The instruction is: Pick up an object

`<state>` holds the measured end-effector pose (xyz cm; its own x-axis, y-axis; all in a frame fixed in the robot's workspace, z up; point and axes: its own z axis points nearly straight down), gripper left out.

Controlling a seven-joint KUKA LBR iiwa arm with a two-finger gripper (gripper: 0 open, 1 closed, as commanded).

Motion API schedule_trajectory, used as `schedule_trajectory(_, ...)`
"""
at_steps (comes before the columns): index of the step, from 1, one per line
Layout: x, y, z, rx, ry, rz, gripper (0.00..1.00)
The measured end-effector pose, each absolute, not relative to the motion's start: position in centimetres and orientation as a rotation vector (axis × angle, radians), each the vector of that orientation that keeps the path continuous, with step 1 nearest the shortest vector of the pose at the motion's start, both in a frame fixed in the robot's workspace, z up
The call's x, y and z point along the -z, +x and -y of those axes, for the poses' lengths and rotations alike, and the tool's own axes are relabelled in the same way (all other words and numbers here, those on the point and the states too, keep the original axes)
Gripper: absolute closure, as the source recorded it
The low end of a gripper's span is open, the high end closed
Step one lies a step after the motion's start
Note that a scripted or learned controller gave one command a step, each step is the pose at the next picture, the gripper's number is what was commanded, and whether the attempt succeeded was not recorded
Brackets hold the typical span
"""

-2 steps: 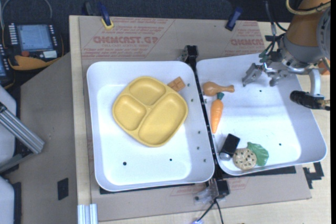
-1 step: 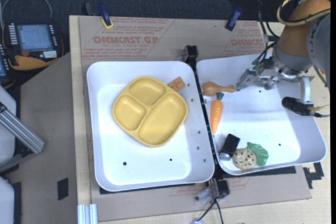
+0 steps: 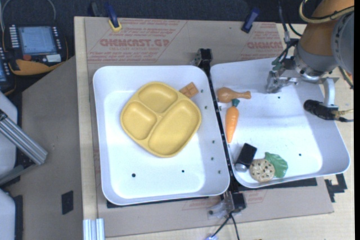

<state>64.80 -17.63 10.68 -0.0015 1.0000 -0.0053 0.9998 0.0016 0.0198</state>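
The brown protective sheet under the bins bears red print reading roughly "CHEMCAST GP" in large letters near its far edge, repeated partly at the far right, with smaller lines too blurred to read.

A robotics lab is showing itself here: a grey and orange industrial arm is reaching over a bench sheeted in printed cardboard, with two white bins clamped side by side. A teach pendant is sitting off to the left, cables are trailing, and aluminium framing is edging in.
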Motion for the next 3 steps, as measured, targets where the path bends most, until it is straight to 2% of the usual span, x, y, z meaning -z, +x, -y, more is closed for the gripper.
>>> schedule_trajectory(1, -16.4, 66.0, 17.6, -0.006, 2.214, -2.218, 1.0)
schedule_trajectory(3, -26.3, 66.4, 18.0, -0.006, 2.214, -2.218, 1.0)
